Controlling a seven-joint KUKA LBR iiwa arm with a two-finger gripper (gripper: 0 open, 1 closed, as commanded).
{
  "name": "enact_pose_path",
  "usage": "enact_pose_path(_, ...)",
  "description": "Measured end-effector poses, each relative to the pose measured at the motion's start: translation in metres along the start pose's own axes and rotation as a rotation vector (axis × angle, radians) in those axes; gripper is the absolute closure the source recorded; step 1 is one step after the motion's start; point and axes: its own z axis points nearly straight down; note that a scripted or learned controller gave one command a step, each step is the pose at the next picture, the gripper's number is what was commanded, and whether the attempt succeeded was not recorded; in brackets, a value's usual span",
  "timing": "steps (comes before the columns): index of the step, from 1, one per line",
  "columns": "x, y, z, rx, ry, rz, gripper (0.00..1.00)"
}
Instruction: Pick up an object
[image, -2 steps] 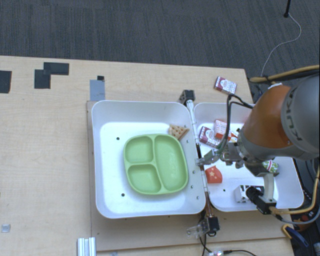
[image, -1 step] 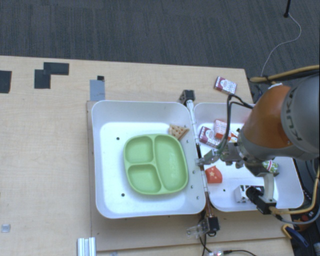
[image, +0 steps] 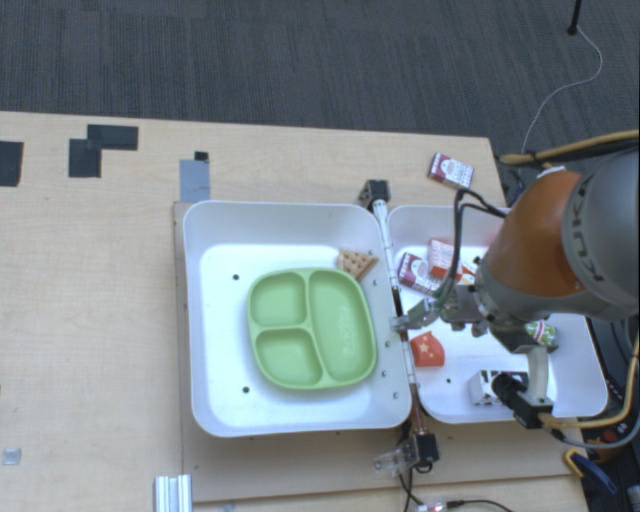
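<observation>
My gripper (image: 421, 316) hangs low at the left edge of the right bin (image: 455, 412), close to the divider between the two bins. Just below it lies a small red object (image: 427, 349) on the bin floor, apart from the gripper. Two red-and-white packets (image: 414, 270) (image: 441, 254) lie further back in the same bin. A small green-and-white item (image: 543, 336) peeks out from under the arm (image: 540, 245). The arm hides much of the right bin.
The left bin (image: 190, 300) holds a green divided plate (image: 310, 328) and a tan waffle-like piece (image: 354, 263) at its back right corner. Another red-and-white packet (image: 451, 171) lies on the bench behind the right bin.
</observation>
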Motion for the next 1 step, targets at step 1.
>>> enact_pose_path(1,-0.0002,0.0000,0.0001,0.000,0.000,0.000,0.00)
